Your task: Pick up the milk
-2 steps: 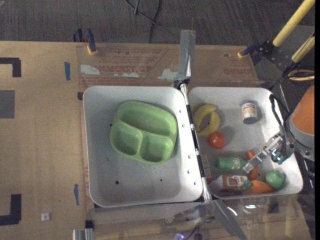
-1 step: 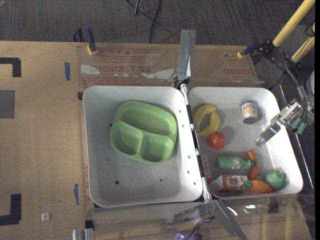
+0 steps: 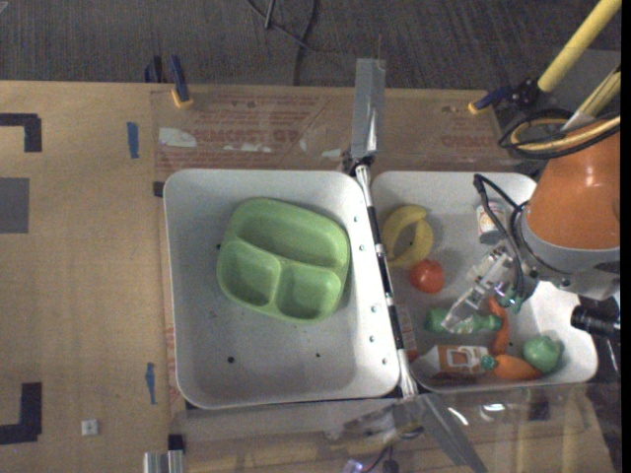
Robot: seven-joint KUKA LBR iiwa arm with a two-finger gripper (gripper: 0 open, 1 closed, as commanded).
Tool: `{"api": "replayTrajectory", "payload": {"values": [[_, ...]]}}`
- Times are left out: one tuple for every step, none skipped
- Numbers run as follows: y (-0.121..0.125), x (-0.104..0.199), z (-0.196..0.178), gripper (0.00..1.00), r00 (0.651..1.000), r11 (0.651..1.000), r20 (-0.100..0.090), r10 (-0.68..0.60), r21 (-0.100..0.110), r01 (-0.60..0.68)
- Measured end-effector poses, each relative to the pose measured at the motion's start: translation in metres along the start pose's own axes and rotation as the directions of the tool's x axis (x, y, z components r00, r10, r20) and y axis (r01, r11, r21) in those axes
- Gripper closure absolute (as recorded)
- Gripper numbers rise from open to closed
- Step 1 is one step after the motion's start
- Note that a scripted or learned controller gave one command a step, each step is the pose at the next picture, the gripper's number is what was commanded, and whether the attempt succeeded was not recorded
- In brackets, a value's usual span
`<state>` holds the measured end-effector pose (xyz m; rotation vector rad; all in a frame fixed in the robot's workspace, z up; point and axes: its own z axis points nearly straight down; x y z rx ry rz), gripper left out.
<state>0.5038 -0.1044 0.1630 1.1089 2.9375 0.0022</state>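
Note:
The milk is a small white carton with an orange-red label and a green cap. It lies on its side against the front wall of the right bin. My gripper hangs over that bin's middle, a little behind the milk and just above a green bottle. The arm's orange band and grey wrist cover the bin's right side. Nothing shows held in the gripper.
The right bin also holds a banana, a tomato, two carrots, a green pepper and a small carton at the back. A green divided plate lies in the left bin.

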Motion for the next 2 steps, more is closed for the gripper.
{"api": "replayTrajectory", "payload": {"values": [[-0.078, -0.038, -0.036, 0.0, 0.982, 0.982, 0.005, -0.19, 0.0, 0.19], [-0.022, -0.004, 0.043, 0.0, 0.954, 0.954, 0.014, -0.298, -0.002, 0.298]]}}
